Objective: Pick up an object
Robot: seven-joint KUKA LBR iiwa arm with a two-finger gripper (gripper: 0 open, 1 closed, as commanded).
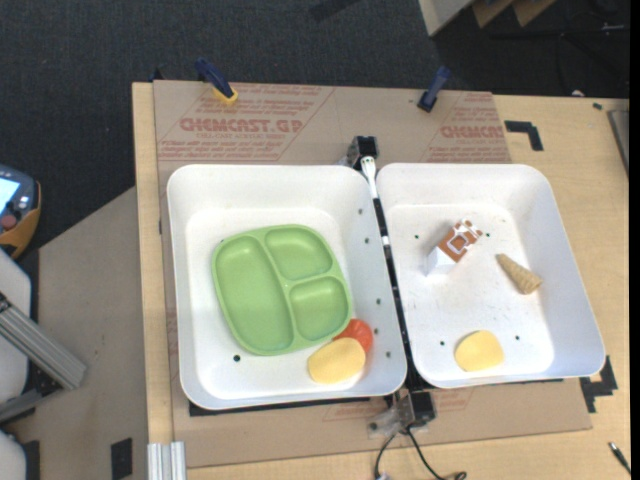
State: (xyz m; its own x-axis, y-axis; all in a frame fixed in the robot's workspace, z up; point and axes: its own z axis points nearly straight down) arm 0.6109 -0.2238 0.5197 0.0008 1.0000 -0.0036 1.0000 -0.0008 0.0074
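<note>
Right bin [560, 258]: small orange-and-white block [456, 245] near the middle, tan cone [519, 273] just right of it, long axis slanting down-right, yellow piece [479, 350] near the front wall. Nearest the arm's side: the cone. Pincer state: cannot tell

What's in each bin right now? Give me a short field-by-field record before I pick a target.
left bin: holds the three items below
green divided plate: flat, centre of left bin, three compartments
yellow piece: near corner of left bin, just off the plate's edge
orange-red piece: touching the yellow piece, against the plate's edge
right bin: holds the three items below
white and orange block: middle, toward far side
tan cone: lying on its side, right of the block
yellow disc: near side, apart from the others
</note>
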